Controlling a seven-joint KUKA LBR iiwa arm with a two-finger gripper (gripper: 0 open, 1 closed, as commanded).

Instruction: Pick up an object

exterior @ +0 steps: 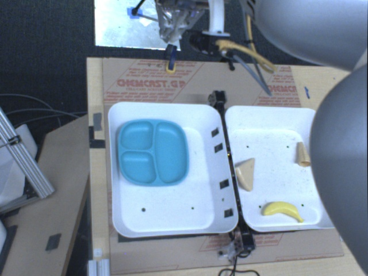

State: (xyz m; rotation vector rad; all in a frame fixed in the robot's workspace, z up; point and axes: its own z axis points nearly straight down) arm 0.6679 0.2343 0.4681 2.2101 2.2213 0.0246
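You have a yellow banana (282, 210) lying flat near the front of the right bin (270, 125), a pale wedge (245, 173) just beside its left wall, and a small tan piece (302, 153) towards its right; a blue divided plate (153, 152) lies flat in the left bin (155, 220)

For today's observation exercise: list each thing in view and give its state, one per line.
Blue divided plate: flat in the left bin, nothing on it.
Banana: lying in the right bin, near its front edge.
Pale wedge: lying by the divider.
Tan piece: lying further right.
Pincer: raised beyond the bins.
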